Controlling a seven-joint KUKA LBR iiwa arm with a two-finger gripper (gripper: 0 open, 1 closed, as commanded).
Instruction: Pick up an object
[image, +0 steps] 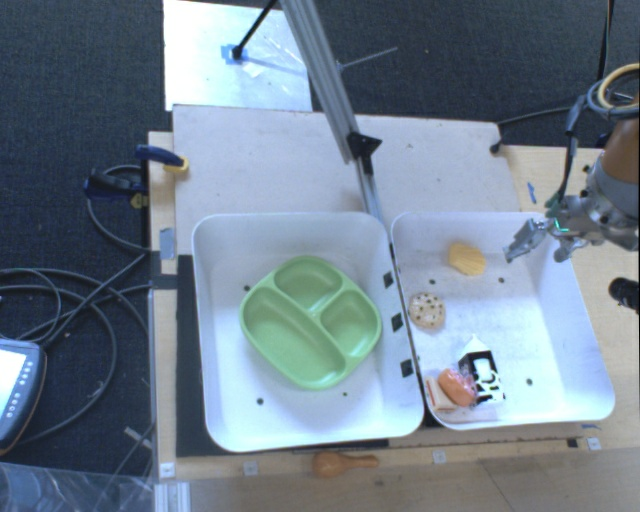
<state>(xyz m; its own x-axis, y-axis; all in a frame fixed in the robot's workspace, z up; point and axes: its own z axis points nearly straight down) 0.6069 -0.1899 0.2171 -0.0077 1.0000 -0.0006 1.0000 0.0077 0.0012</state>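
The right white bin (570, 330) holds a yellow rounded piece (466, 259) near its back, a speckled cookie (427, 311) by its left wall, and an orange item with a black-and-white packet (470, 381) at its front. My gripper (541, 239) hangs over the bin's back right edge, to the right of the yellow piece. Its two fingers stand apart, with nothing between them.
The left white bin (225, 400) carries a green divided plate (311, 321). A metal pole (330, 90) slants down to the seam between the bins. A tan object (345, 462) lies on the bench in front. Cables lie off to the left.
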